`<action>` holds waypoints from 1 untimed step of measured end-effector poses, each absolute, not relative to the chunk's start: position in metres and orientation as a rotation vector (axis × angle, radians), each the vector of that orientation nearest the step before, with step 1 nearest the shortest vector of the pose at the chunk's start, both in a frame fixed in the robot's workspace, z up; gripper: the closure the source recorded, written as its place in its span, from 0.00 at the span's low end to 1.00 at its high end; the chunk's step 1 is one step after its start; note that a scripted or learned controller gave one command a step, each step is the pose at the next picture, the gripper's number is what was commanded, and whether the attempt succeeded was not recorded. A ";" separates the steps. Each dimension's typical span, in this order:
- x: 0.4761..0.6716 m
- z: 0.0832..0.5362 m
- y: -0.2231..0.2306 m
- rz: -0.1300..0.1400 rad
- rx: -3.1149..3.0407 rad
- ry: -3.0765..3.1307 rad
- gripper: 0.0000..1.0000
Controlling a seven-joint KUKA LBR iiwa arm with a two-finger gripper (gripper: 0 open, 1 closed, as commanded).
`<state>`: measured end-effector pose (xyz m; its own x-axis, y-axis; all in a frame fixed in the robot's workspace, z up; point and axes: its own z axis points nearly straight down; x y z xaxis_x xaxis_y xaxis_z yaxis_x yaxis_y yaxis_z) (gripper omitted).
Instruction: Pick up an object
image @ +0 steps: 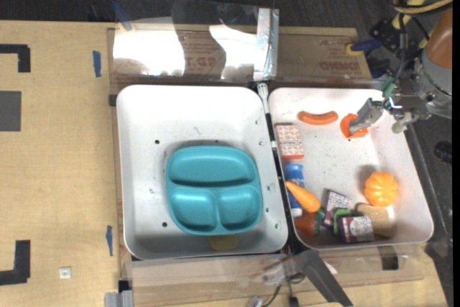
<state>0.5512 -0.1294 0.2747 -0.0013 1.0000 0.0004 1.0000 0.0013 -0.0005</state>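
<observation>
- Camera view: my gripper [375, 113] above right bin [420, 187]; jaw state, cannot tell.
- Small orange piece [353, 127] just below-left.
- Step: approach; next, descend and clamp.

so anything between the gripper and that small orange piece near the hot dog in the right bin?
Nothing visible. The gripper sits right beside the small orange piece, with bare bin floor around it. The hot dog lies to its left, apart from it.

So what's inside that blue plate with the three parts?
Nothing I can see. The teal divided tray in the left bin shows bare compartments. Something tan peeks out below its near edge, mostly covered.
</observation>
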 end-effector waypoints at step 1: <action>0.608 0.105 -0.164 0.016 -2.345 -2.071 0.00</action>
<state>0.6080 -0.1639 0.1055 0.1238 0.9923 0.0015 0.9922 -0.1237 -0.0167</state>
